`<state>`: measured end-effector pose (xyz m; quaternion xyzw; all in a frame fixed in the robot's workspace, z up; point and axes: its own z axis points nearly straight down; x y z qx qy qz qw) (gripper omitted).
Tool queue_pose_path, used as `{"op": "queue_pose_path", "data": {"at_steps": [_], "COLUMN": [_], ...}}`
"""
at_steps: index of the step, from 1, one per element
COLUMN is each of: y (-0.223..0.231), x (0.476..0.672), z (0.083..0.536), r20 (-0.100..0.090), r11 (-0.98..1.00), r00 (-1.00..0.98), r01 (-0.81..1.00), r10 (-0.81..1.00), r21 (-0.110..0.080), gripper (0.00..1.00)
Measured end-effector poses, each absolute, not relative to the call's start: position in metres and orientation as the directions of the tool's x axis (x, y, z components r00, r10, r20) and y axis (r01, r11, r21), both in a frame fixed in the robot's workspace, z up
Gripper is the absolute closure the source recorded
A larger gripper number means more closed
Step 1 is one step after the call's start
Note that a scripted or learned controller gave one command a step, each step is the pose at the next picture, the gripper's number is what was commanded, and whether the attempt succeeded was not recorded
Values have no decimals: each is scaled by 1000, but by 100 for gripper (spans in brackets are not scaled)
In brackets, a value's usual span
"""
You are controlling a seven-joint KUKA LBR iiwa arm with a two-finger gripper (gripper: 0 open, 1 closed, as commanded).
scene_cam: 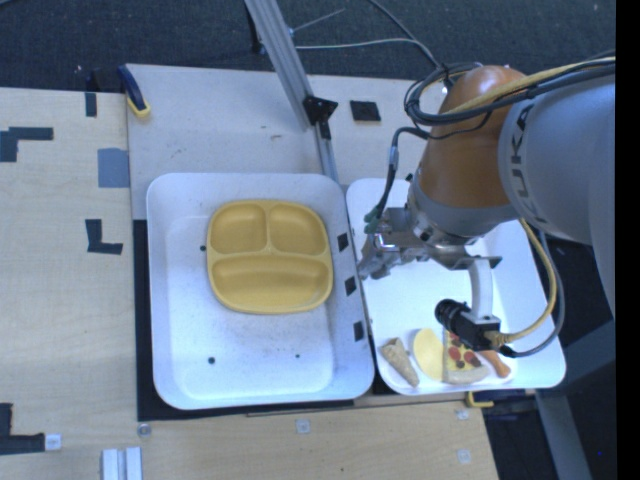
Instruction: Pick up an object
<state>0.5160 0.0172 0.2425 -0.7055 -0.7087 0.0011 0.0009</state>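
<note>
My gripper (378, 256) hangs low over the left side of the right bin (530, 368), close to the wall between the two bins. The arm's orange band and grey wrist cover the bin's middle. Several small toy food pieces lie at the bin's front edge: a tan wedge (400, 361), a pale yellow piece (428, 352), a pizza slice (461, 361) and an orange-red piece (496, 366). They sit apart from the gripper, below and to its right. A yellow divided plate (270, 256) rests in the left bin (250, 368).
A slanted metal pole (285, 53) rises behind the bins. A black cable plug (458, 320) on the arm hangs just above the food pieces. Cables loop around the wrist. Wooden bench surface lies to the left.
</note>
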Motion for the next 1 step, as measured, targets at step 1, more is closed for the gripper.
{"op": "queue_pose_path", "data": {"at_steps": [1], "y": [65], "x": [522], "z": [228], "r20": [0], "r11": [6], "r00": [-6], "r01": [1000], "r10": [1000], "r21": [-4], "gripper": [100]}}
